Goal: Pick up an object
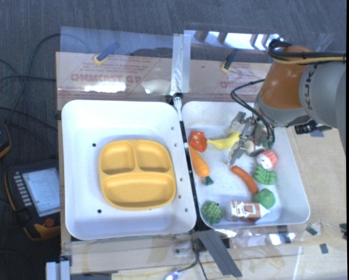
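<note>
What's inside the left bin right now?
The left bin holds one thing: a yellow three-compartment tray, lying flat near its middle. The bin floor beneath the tray is covered, so anything under it can't be seen.

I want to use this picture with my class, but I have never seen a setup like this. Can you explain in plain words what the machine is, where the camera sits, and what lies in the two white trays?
The camera sits above the bench and looks down at a slant. The grey machine with the orange band is a robot arm reaching in from the right. Its claw hangs low over the right bin, close to a yellow toy banana; I cannot tell whether it grips anything. That bin holds toy food: a tomato, a carrot, a sausage, broccoli, a small carton and some green pieces. The left bin holds a yellow divided plate.
</note>
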Motion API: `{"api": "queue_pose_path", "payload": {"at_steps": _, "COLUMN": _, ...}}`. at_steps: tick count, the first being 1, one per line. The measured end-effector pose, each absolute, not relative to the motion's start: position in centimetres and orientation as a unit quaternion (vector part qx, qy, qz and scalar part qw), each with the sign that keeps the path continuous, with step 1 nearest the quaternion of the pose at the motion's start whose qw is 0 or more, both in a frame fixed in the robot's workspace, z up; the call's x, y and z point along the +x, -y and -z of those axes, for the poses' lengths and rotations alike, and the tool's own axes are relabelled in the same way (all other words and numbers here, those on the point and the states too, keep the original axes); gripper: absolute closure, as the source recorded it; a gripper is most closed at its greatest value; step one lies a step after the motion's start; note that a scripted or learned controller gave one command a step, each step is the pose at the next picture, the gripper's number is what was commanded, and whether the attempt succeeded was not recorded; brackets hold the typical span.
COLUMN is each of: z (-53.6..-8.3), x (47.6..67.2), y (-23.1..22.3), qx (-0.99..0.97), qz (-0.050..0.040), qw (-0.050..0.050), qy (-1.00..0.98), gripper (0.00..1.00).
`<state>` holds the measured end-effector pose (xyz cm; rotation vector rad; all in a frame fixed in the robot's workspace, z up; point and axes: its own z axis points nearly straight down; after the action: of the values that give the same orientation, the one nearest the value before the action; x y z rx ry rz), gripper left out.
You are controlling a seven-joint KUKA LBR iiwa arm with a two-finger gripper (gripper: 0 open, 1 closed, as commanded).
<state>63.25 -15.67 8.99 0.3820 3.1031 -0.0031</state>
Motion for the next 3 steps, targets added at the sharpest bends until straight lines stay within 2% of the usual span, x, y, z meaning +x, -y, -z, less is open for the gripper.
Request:
{"api": "queue_pose_path", "payload": {"at_steps": 1, "z": -9.1, "x": 59.0, "y": 14.0, "qx": 0.102, "qz": 0.0018, "qw": 0.006, "qy": -0.995, "gripper": 0.0}}
{"api": "queue_pose_path", "payload": {"at_steps": 2, "z": -9.1, "x": 52.3, "y": 17.0, "qx": 0.123, "qz": 0.0017, "qw": 0.008, "qy": -0.992, "gripper": 0.0}}
{"api": "queue_pose_path", "payload": {"at_steps": 3, "z": -9.7, "x": 60.4, "y": 19.1, "qx": 0.075, "qz": 0.0008, "qw": 0.001, "qy": -0.997, "gripper": 0.0}}
